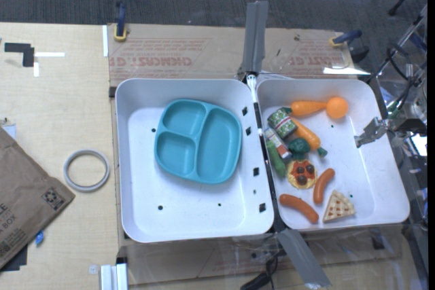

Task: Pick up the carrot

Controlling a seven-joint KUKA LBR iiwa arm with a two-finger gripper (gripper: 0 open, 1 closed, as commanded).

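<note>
The carrot (308, 134) is a short orange piece with a dark green leafy end. It lies aslant in the middle of the right bin (380, 166), between a green can (282, 123) and a small round pizza toy (302, 174). My gripper (370, 132) hangs at the right bin's right wall, well to the right of the carrot and apart from every toy. Nothing shows between its tips.
A longer orange tapered piece (307, 107) and an orange ball (336, 106) lie at the right bin's back. Two sausages (323, 185) (298, 208), a pizza slice (338, 207) and a green vegetable (277, 158) lie nearer. The left bin (136, 166) holds a teal divided plate (198, 140). A tape ring (86, 169) lies on the bench.
</note>
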